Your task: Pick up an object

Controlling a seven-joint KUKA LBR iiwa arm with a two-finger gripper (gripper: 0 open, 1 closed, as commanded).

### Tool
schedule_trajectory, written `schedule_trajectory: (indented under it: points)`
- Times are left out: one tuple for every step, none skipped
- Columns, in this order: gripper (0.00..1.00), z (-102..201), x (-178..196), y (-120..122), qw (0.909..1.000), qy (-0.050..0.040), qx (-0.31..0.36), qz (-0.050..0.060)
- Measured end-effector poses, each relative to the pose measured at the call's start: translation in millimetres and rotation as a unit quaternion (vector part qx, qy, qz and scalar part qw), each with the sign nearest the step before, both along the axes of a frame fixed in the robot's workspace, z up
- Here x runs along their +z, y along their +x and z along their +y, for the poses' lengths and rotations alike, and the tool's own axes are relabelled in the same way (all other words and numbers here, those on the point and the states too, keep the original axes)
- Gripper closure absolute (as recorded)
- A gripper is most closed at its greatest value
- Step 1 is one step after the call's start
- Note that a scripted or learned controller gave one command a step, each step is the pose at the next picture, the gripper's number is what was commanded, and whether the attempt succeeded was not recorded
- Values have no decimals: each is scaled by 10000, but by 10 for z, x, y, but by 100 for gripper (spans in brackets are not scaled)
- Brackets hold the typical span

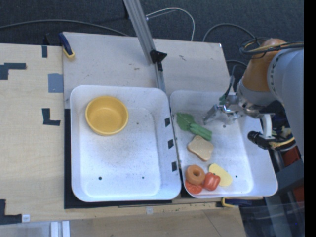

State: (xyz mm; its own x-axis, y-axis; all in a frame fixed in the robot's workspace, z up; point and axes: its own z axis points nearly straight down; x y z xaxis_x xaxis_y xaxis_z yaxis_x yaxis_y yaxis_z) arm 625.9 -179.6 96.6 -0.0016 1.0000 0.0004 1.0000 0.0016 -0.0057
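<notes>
Watching gripper over right bin, fingers spread, nothing between them. I see green toy just left of it, bread below. Yellow bowl sits in left bin.

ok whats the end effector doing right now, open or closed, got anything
End effector: open, holding nothing, over the right bin, beside the green toy.
</notes>
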Motion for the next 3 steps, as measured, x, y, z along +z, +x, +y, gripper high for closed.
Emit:
schedule_trajectory:
  points:
    - [100, 2, 135, 14, 10000, -6, 9, -17]
    - [100, 38, 566, 2, 10000, -5, 2, -45]
    - [100, 42, 1099, 15, 10000, -9, 1, -51]
